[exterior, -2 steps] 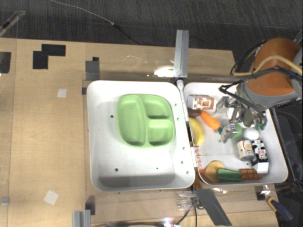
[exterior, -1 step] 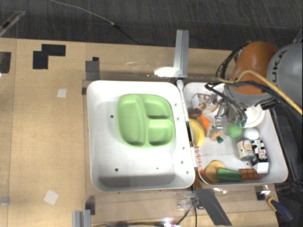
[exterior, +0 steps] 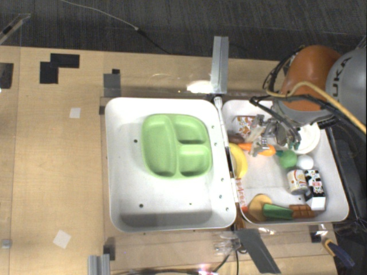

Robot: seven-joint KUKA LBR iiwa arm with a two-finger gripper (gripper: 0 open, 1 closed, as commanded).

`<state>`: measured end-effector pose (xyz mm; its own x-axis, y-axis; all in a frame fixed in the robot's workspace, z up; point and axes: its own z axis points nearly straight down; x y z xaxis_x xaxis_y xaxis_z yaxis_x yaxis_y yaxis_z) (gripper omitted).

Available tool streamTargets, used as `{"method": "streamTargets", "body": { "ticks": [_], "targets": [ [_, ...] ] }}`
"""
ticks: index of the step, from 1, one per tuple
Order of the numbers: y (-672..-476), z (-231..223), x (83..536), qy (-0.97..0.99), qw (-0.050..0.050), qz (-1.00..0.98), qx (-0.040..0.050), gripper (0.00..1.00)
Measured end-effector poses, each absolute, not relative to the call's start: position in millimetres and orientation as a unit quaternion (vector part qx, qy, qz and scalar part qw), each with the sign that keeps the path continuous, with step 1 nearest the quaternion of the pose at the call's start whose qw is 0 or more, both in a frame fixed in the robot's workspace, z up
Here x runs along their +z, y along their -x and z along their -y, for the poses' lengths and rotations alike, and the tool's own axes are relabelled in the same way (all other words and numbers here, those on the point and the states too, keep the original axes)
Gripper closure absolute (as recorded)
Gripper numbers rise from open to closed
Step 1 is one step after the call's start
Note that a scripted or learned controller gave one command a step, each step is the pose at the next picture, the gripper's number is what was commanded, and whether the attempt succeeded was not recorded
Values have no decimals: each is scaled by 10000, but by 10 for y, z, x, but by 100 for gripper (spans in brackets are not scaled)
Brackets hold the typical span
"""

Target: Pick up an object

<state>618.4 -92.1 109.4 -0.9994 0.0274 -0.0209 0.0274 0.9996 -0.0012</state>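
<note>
My gripper hangs low over the upper middle of the right bin, reaching in from the right. Just beneath its tip lie a small orange piece and a printed packet. A yellow banana lies along the bin's left wall. To the right of the tip are a green object and a white ball. Nothing can be made out between the fingers, as the wrist and cables cover them.
The left bin holds a green divided plate. In the right bin's front sit a small can, a black-and-white box, a green cucumber-like piece, a brown bar and a tan piece. A white disc lies under the arm.
</note>
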Motion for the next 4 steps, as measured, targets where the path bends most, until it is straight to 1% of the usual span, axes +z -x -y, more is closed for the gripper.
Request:
{"method": "streamTargets", "body": {
  "ticks": [1,2,3,4],
  "targets": [
    [-6625,774,1916,-576,90,-9983,3,100],
    [-6638,765,2022,-552,118,-9984,2,100],
    [-6663,751,2156,-526,174,-9985,0,100],
    [-6523,-37,2192,-1318,42,-9913,20,100]
  ]
}}
